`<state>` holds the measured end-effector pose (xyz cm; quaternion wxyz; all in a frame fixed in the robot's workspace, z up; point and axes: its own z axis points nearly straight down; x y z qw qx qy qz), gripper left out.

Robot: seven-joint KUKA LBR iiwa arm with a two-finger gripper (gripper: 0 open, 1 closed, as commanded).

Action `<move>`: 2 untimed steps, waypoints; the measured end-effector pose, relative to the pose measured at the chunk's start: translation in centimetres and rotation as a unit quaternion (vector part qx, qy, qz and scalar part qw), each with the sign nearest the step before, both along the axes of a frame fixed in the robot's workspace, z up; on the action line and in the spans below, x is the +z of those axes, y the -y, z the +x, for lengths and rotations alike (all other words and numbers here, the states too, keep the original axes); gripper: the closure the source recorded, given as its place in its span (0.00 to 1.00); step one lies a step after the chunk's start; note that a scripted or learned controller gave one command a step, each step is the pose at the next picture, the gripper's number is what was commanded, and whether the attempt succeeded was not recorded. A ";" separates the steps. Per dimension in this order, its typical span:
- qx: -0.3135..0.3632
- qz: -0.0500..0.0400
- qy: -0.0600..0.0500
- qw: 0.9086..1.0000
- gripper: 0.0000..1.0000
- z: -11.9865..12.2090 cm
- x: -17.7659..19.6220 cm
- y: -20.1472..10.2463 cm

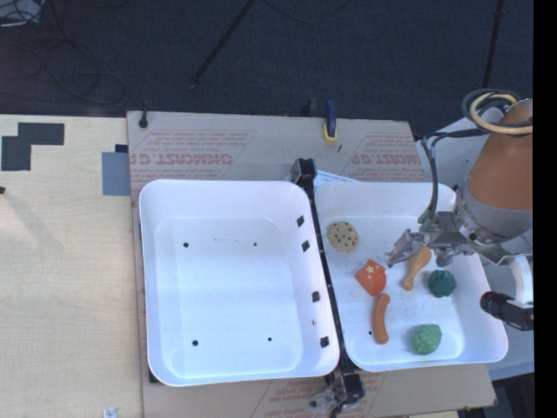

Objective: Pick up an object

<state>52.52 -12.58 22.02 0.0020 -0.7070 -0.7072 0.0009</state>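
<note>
My gripper hangs low over the right bin, open, with one finger on each side of the upper end of a tan, drumstick-shaped object. That object lies tilted on the bin floor. A red strawberry-like piece sits just left of it. A round speckled cookie lies farther up and left. Below are an orange sausage, a light green lump and a dark green lump just right of the tan object.
The left bin stands beside the right one, with a black divider between their rims. The arm's orange band looms over the right bin's far right corner. A yellow clamp grips the cardboard at the back.
</note>
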 end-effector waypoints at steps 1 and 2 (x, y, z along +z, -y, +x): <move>0.002 0.001 -0.003 1.000 0.00 -5.3 -1.9 -5.8; 0.004 0.001 0.001 1.000 0.00 0.7 -3.4 -13.1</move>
